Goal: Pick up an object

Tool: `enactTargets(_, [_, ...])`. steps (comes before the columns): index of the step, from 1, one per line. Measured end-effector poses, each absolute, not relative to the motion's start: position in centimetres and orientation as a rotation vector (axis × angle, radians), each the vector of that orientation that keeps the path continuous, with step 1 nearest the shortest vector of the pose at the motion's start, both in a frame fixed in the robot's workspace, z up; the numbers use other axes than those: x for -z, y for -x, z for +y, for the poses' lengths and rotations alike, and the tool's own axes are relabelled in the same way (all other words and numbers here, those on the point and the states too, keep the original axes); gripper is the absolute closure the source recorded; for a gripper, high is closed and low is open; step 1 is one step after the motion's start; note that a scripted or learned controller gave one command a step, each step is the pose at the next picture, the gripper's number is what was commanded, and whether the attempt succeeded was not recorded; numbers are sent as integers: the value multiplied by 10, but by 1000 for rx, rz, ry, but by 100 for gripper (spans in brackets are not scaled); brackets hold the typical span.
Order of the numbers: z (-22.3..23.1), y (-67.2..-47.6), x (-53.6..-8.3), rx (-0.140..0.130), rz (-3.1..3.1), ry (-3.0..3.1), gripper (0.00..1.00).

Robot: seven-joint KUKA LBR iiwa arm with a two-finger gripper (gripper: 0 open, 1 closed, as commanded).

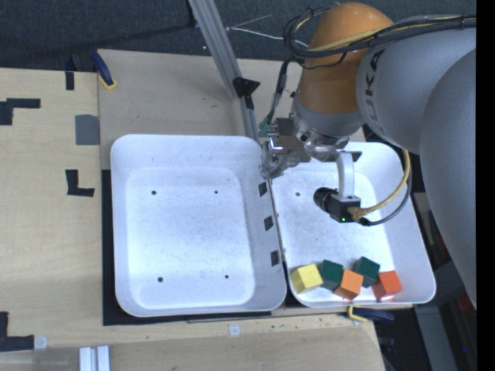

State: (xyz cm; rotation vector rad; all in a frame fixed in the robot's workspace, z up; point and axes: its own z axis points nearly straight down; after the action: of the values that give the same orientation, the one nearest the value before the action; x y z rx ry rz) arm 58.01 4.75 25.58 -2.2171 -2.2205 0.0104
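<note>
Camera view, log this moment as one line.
pincer over right bin top-left corner | blocks clustered at near edge, untouched | left bin | nothing lifted

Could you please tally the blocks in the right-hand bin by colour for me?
Yellow block: 1
Green blocks: 2
Orange blocks: 2
Total: 5, all clustered at the near end of the right bin.

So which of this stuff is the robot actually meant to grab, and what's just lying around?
Part of the job:
- yellow block
- two green blocks
- orange block
- red block
- right bin holding them
- gripper, up at that bin's far end

Just lying about:
- left bin
- black tape marks on the bench
- metal pole
</note>
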Motion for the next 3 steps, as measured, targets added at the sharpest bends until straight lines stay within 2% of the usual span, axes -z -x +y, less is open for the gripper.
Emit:
enactTargets(1, [76, -599, -220, -7, -2223, 2216, 100])
enactTargets(2, [95, -647, -212, 0, -2225, 2218, 100])
enactTargets(3, [90, -652, -240, 2, -2225, 2219, 100])
